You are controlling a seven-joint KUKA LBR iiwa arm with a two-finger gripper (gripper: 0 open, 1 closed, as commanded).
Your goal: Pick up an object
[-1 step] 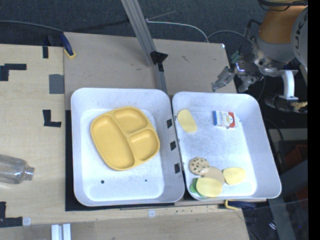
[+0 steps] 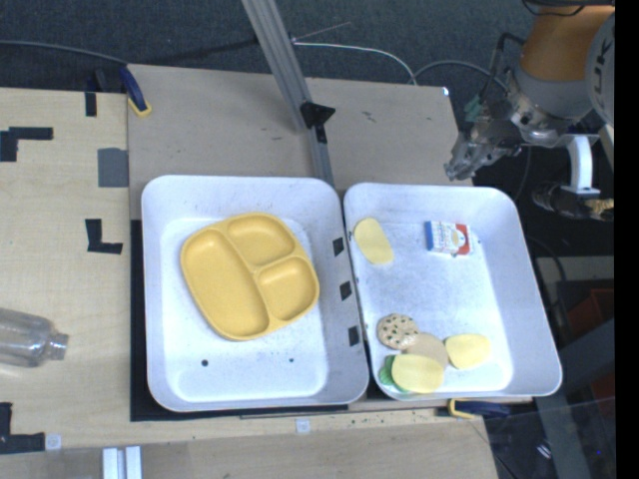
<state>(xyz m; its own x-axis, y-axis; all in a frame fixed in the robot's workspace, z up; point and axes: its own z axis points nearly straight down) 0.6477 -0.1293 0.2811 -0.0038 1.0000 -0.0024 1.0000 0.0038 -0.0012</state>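
The right bin (image 2: 499,267) holds several small items. A pale yellow oval piece (image 2: 372,239) lies near its far left, and a small white carton with red and blue print (image 2: 446,238) lies toward the far middle. Near the front sit a brown spotted cookie (image 2: 396,330), a beige flat piece (image 2: 429,347), a yellow-green round piece (image 2: 416,372) and a yellow lump (image 2: 467,349). My gripper (image 2: 465,160) hangs above the bench just beyond the right bin's far edge, up and right of the carton. Nothing shows between its fingers.
The left bin (image 2: 170,367) bears a yellow divided plate (image 2: 249,273). A slanted metal post (image 2: 285,58) rises behind the bins. A clear plastic bottle (image 2: 30,337) lies on the bench at far left. Cables run across the dark floor at the top.
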